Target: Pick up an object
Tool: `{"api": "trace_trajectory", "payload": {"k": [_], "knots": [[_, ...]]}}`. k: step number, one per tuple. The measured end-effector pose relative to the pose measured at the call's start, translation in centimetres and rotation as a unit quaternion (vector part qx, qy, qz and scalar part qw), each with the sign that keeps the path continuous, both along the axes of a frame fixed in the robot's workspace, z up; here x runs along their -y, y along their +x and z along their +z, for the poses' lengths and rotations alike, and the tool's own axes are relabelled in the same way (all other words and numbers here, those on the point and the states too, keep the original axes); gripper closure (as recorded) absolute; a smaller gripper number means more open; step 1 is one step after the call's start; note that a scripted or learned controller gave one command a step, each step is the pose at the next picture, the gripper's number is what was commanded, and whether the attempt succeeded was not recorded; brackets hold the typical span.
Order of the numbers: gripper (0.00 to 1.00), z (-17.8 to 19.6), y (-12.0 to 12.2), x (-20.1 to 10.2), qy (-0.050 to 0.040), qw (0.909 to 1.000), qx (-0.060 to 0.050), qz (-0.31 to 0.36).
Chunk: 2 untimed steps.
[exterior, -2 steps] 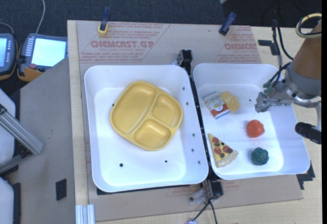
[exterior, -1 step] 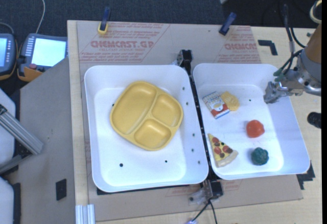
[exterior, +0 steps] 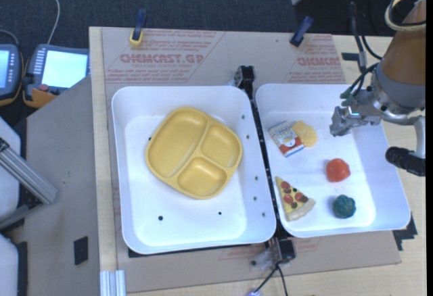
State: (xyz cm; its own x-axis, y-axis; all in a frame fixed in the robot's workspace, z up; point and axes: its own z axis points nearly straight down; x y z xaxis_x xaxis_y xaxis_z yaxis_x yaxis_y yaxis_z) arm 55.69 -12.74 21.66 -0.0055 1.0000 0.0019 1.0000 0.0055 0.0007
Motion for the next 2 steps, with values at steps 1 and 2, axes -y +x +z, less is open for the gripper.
{"api": "trace_trajectory", "payload": {"k": [1,2], "knots": [[1.00,-0.1,0.6,-6.3,0.0003,1.0000,-0.001,0.001],[1.00,-0.6,1.4,-12.5,0.0000,1.0000,0.000,0.001]]}}
